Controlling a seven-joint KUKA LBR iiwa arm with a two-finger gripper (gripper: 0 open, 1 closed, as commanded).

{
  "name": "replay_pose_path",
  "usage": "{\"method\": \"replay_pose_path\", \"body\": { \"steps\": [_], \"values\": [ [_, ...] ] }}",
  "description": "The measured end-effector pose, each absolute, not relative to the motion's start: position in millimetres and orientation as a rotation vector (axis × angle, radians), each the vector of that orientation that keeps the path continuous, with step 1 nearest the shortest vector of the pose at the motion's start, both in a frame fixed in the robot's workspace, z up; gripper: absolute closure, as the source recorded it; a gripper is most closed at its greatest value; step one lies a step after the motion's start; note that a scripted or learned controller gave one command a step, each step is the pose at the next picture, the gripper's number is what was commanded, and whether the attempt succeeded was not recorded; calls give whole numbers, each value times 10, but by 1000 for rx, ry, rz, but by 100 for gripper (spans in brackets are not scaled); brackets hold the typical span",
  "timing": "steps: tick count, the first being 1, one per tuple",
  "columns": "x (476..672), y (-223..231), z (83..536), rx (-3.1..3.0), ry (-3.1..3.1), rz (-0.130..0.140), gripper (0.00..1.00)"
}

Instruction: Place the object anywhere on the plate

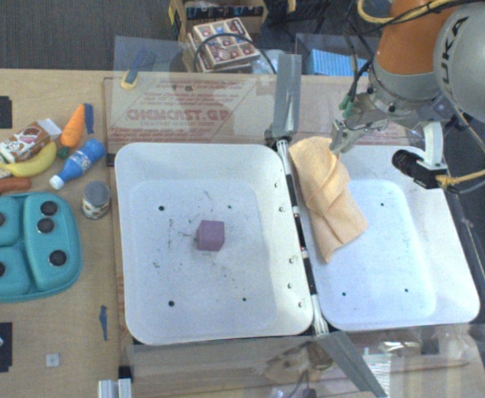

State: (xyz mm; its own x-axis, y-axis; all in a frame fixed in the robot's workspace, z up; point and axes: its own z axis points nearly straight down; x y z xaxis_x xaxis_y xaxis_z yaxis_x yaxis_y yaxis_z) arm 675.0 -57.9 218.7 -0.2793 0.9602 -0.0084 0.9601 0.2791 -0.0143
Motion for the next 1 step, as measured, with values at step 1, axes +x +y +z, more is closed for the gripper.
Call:
{"method": "replay_pose_path", "body": {
  "steps": [1],
  "values": [
    [6673, -1075, 2001, -1908, -2492, 5, 100]
  ]
}}
